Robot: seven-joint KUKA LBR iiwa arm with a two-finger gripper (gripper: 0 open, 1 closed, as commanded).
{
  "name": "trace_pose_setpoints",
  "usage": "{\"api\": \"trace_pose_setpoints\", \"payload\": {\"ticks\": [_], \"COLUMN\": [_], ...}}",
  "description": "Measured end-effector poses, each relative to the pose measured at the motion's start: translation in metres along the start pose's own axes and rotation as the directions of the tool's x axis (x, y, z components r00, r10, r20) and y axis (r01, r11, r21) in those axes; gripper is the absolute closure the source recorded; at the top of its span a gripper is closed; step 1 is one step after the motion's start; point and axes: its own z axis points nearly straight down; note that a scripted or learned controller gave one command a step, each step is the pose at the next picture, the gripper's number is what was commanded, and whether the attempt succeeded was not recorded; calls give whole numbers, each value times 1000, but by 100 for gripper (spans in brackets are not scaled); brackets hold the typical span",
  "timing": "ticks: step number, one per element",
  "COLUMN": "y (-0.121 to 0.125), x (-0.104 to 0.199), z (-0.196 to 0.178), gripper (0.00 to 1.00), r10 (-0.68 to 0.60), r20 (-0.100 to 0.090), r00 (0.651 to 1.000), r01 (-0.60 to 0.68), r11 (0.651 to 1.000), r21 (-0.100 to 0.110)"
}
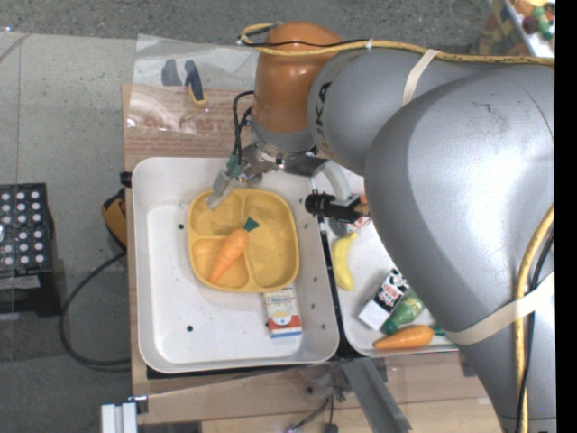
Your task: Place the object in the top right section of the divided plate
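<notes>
Grey concrete floor surrounds the counter (180, 106), which carries two glossy white bins. Within the left bin (162, 332) sits a yellow plastic divided plate (270, 264); a tapered orange toy carrot (231, 251) lies slantwise across its ridges, mostly lower left. Metal jaws (236, 177) hover at the plate's top rim, spread apart, pinching nothing.

A robotics lab is showing here: a grey arm (433, 152) is reaching over white bins (153, 332) on a plain desk (225, 395), with cables (77, 332) trailing across a concrete floor (63, 79).
</notes>
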Motion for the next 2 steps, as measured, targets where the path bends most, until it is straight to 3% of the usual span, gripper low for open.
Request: {"api": "trace_pose_setpoints", "payload": {"ticks": [1, 2], "y": [10, 9], "x": [9, 12], "z": [3, -75], "gripper": [0, 0], "r10": [258, 464], "r20": [3, 18], "r00": [966, 886], "r01": [-258, -464], "r11": [966, 886], "r21": [5, 10]}}
